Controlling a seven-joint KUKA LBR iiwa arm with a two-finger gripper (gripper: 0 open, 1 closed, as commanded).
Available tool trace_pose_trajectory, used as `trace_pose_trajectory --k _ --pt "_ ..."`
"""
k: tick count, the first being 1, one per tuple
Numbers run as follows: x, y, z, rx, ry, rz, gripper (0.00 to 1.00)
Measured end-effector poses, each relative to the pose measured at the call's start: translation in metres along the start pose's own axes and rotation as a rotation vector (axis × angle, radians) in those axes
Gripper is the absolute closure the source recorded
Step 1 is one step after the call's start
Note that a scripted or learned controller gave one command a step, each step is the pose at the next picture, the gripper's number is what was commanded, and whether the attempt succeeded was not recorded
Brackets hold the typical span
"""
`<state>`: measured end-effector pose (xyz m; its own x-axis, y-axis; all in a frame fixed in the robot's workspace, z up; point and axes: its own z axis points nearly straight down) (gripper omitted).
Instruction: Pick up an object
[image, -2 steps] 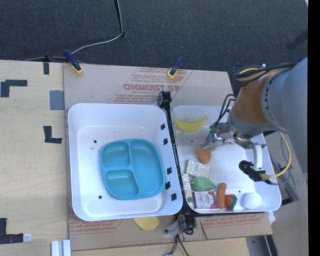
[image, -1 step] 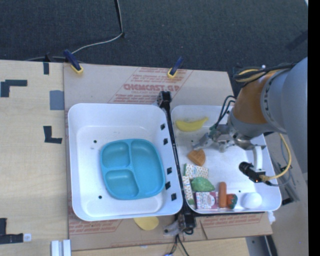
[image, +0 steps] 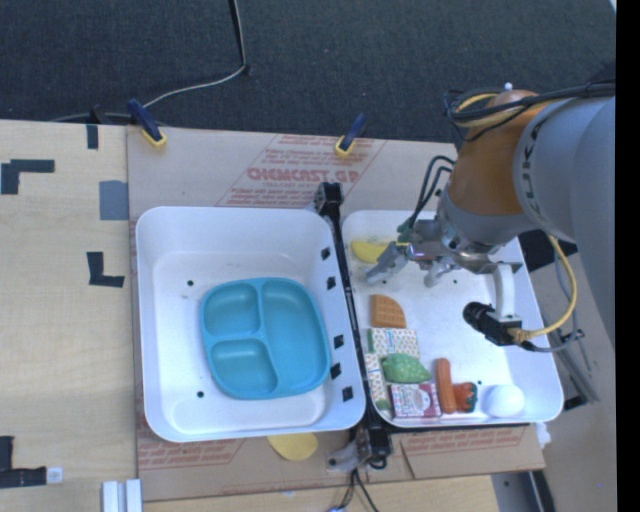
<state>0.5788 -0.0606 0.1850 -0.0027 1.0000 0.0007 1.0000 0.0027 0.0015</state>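
Cardboard (image: 250, 180) under bins (image: 160, 300) reads "CHEMCAST GP".

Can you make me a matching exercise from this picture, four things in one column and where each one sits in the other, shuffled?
Things:
1. blue divided plate
2. white ball
3. yellow disc
4. waffle piece

Places:
A. right bin's near right corner
B. on the cardboard, outside the bins, by the left bin's near edge
C. middle of the left bin
D. right bin, near the divider, below the gripper

Pairs: 1-C, 2-A, 3-B, 4-D
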Motion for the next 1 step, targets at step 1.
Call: trace_pose_trajectory --k 1 --pt "0.0284 0.0154 0.0013 0.003 0.000 0.001 0.00"
